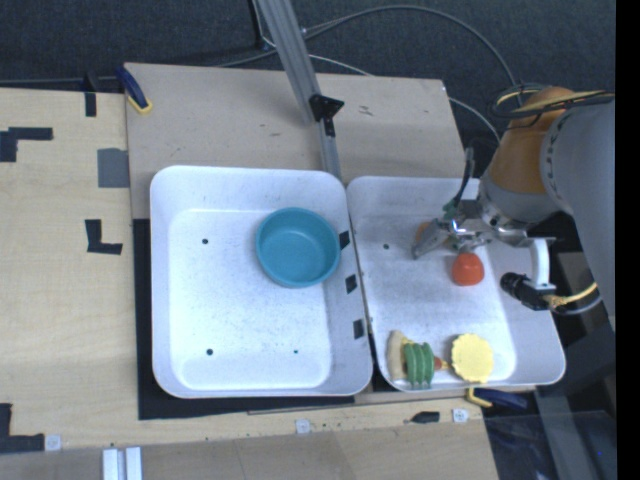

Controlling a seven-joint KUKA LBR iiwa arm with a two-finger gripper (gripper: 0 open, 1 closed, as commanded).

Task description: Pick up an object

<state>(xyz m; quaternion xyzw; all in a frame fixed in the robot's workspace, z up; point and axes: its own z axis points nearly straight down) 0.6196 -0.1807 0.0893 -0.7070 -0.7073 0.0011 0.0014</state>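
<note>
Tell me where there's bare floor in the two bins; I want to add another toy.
The left bin is free all around the blue bowl, especially its lower half. In the right bin, the middle-left strip is bare. It is crowded near the end effector and red ball, and along the bottom by the green toy and yellow toy.
</note>
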